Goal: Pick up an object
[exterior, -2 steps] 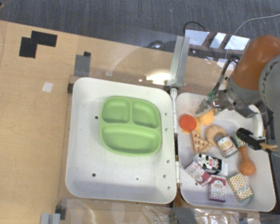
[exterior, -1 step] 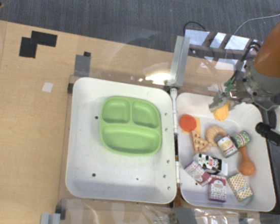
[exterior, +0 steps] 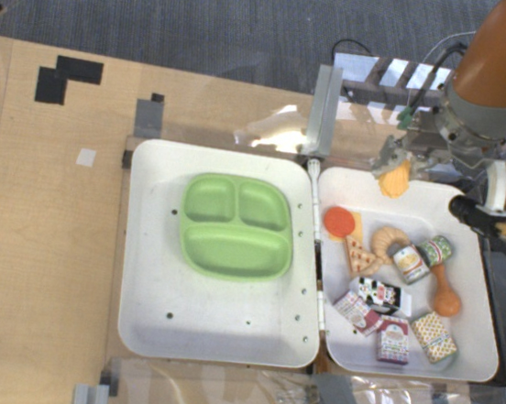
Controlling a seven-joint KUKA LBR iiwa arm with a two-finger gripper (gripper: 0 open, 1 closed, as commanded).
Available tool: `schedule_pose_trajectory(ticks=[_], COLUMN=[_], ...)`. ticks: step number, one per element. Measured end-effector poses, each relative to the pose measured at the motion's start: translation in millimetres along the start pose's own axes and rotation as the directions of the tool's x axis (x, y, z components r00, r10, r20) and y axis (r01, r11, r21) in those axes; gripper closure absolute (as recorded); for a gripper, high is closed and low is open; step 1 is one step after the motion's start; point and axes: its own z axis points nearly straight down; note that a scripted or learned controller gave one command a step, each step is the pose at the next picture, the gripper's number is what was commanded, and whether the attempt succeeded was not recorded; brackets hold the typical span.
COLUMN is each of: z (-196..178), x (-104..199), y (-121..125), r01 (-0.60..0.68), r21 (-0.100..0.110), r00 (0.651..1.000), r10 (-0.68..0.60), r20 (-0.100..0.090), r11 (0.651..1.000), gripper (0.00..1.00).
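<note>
- fingers (exterior: 404,163) of the gripper (exterior: 396,167) appear closed on a small yellow-orange object (exterior: 393,181), which hangs just below them above the back edge of the right bin (exterior: 482,361).
- pickup looks mostly done: the object seems lifted clear of the pile; what is left is keeping the hold.
- left bin (exterior: 141,316) holds a green divided plate (exterior: 235,226).
- other small items, among them a red disc (exterior: 340,221) and a can (exterior: 409,261), lie in the right bin.

Bright even overhead light, glare streak on bench (exterior: 271,134), soft shadows, slightly blurry
</note>
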Motion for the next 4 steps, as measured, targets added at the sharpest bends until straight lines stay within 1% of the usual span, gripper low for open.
schedule_pose_trajectory(ticks=[1, 2, 3, 4], z=[-93.4, -116.3, -115.2, 20.8], x=[49.6, 65.5, 84.0, 64.3], y=[24.8, 26.2, 19.8, -17.0], r01=[0.391, 0.598, 0.523, 0.263], r21=[-0.001, -0.002, 0.000, 0.002], r00=[0.921, 0.801, 0.852, 0.965], r10=[-0.391, -0.598, -0.523, -0.263], r20=[0.000, 0.001, -0.001, -0.002], r11=[0.921, 0.801, 0.852, 0.965], gripper=[1.00, 1.00, 1.00, 1.00])
